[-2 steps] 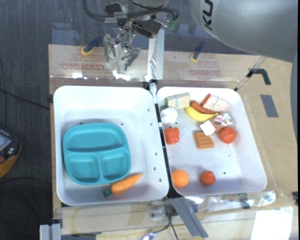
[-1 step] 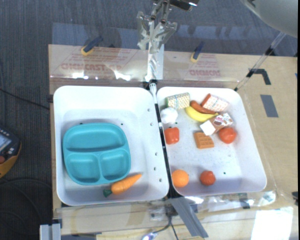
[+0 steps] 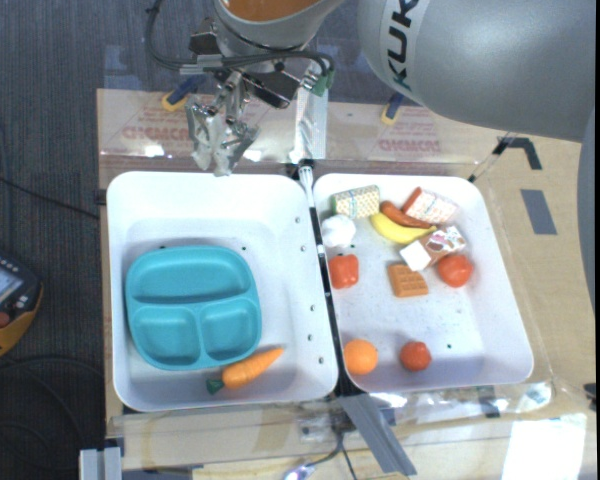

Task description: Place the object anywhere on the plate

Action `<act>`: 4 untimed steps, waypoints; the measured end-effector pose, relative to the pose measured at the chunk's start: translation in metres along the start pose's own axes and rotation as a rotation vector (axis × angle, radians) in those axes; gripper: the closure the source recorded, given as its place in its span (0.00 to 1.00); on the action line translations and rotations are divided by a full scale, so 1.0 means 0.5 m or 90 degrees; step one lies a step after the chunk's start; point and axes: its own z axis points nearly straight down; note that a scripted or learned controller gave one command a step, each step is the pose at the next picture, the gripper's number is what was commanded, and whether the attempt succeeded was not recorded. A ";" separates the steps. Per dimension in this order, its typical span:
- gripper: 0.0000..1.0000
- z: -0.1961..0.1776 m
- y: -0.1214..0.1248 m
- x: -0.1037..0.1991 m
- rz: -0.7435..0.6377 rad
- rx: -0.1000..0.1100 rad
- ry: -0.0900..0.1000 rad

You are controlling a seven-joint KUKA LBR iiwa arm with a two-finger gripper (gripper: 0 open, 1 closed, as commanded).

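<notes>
Camera view: gripper (image 3: 220,155) at twelve o'clock of plate (image 3: 191,306), fingertips nearly together, holding nothing; carrot (image 3: 246,369) at five o'clock.

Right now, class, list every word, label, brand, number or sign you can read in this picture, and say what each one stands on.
"KU": large dark letters on the grey arm, cut off by the top edge of the picture.
Red print on the clear sheet behind the bins: upside down and too blurred to read.
Pattern on the small boxes in the right bin: too small to read.
Screen of the handheld device at the left edge: nothing legible.
</notes>
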 end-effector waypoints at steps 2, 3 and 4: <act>1.00 0.118 -0.050 -0.031 0.156 0.001 0.000; 1.00 -0.075 -0.131 0.087 0.151 0.004 0.000; 1.00 0.093 -0.021 0.001 0.035 0.001 0.001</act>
